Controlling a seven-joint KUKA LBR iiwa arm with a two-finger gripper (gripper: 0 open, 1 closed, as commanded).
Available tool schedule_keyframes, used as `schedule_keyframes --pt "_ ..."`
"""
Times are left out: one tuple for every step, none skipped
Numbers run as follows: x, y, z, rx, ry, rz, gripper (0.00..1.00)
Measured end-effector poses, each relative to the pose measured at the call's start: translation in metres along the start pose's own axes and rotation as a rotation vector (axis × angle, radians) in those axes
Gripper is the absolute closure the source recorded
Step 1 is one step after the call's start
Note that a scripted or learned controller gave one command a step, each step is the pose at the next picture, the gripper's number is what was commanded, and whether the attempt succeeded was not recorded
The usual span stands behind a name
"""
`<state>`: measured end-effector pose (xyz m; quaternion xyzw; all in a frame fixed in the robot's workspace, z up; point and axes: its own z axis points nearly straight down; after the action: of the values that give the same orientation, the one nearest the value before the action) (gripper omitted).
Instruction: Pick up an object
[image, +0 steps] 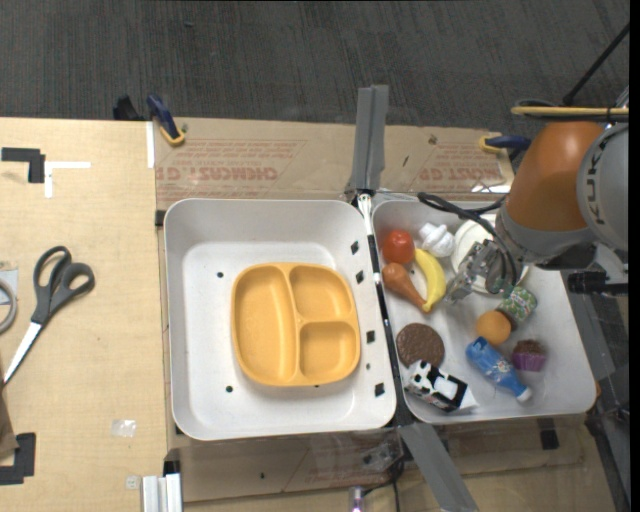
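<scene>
Banana (432, 277) is lying in the right bin (575, 345) just beside the gripper (478, 275), whose finger state I cannot tell while hovering there.

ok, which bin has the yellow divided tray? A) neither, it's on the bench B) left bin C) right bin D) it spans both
B: the tray lies flat inside the left bin, while the right bin holds the small items such as the banana.
</scene>
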<state>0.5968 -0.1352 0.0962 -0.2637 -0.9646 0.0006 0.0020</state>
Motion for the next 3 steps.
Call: schedule_keyframes --pt "-0.034 0.044 0.007 0.001 -0.002 0.373 1.00" --pt "-0.073 -0.050 -0.201 -0.001 -0.004 0.214 1.00" --pt "-0.017 -0.063 -0.065 0.000 0.001 0.233 1.00"
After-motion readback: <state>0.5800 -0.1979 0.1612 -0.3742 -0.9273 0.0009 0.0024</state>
